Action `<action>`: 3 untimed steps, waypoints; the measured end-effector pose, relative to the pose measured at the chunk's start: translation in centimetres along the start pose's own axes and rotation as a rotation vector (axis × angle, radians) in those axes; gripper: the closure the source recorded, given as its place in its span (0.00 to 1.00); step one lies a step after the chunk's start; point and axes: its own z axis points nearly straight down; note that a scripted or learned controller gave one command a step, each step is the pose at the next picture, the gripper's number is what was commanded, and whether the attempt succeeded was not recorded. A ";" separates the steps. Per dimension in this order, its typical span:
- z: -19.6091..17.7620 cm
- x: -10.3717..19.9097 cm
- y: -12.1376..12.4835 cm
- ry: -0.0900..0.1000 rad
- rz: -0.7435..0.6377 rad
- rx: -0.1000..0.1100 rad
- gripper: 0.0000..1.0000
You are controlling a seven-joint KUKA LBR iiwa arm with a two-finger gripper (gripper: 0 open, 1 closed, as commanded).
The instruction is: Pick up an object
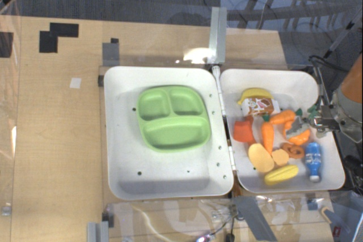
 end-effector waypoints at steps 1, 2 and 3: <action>8.8 -2.9 2.8 -0.001 -0.290 -0.004 0.00; 6.2 -3.5 5.2 -0.001 -0.217 -0.002 0.00; 10.2 0.8 9.9 -0.002 -0.132 -0.010 0.00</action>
